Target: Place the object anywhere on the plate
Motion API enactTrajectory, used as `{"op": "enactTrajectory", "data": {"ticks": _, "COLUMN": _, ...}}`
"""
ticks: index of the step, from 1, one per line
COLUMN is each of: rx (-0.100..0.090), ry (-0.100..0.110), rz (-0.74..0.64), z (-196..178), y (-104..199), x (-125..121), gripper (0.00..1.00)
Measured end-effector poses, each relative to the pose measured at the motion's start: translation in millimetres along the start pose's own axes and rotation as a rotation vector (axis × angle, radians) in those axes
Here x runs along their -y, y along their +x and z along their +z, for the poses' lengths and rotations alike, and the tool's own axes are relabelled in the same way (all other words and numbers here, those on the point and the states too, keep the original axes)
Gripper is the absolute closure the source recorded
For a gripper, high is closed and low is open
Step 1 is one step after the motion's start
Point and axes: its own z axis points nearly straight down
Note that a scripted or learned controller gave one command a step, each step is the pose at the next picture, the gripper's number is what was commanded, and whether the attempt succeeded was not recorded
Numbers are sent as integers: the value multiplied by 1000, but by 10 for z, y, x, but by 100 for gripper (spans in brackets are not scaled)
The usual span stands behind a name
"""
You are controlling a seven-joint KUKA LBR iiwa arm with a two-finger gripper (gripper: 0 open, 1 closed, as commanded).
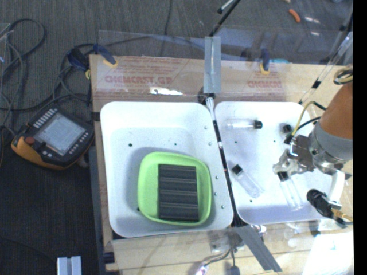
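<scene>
A green plate (145, 179) lies in the left bin (117, 125), and a dark ribbed block (178, 192) rests flat on it. In the right bin (269, 109) lie clear vials with black caps: one near the back (243, 124), one near the divider (245, 179), and one toward the right (291, 192). A small black piece (287, 129) sits at the back right. My gripper (288, 166) hangs low over the right bin, right above the capped end of the rightmost vial. I see nothing lifted in it.
A raised rim divides the two bins (221, 153). A teach pendant (54, 136) with cables lies on the floor to the left. A clear panel (172, 76) stands behind the bins.
</scene>
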Motion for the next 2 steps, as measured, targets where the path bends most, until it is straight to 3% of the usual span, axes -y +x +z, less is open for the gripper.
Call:
{"op": "enactTrajectory", "data": {"ticks": 1, "rx": 0, "ry": 0, "rz": 0, "z": -1, "y": 0, "x": -1, "gripper": 0}}
{"op": "enactTrajectory", "data": {"ticks": 2, "rx": -2, "ry": -1, "rz": -296, "z": 365, "y": -324, "x": -125, "gripper": 0}}
